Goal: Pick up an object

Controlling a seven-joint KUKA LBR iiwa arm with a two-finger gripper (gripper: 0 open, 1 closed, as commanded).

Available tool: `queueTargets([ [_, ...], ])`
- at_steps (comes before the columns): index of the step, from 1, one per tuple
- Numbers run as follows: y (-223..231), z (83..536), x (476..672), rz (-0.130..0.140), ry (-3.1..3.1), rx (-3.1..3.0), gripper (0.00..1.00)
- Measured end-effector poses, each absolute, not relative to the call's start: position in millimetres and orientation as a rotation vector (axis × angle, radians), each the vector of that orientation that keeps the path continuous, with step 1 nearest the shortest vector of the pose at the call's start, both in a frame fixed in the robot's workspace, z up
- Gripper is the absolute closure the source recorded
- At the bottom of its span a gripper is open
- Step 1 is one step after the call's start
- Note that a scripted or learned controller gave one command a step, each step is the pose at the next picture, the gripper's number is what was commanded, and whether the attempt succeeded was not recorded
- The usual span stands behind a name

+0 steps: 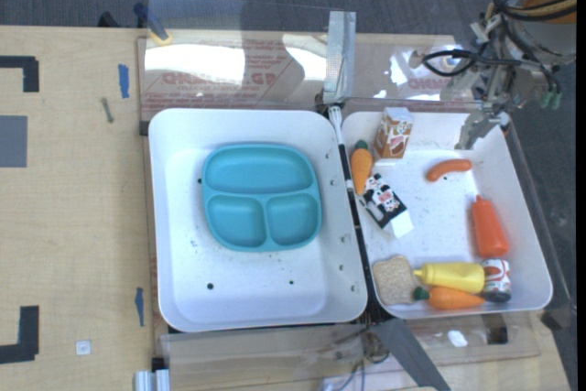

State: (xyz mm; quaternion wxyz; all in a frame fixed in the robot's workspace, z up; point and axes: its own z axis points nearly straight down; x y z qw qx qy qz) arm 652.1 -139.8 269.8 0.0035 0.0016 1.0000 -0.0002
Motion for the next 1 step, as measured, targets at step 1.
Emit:
queueTargets([
  [1,-138.2,99.8,650.9,0.000,3.058,0.671,0.00],
])
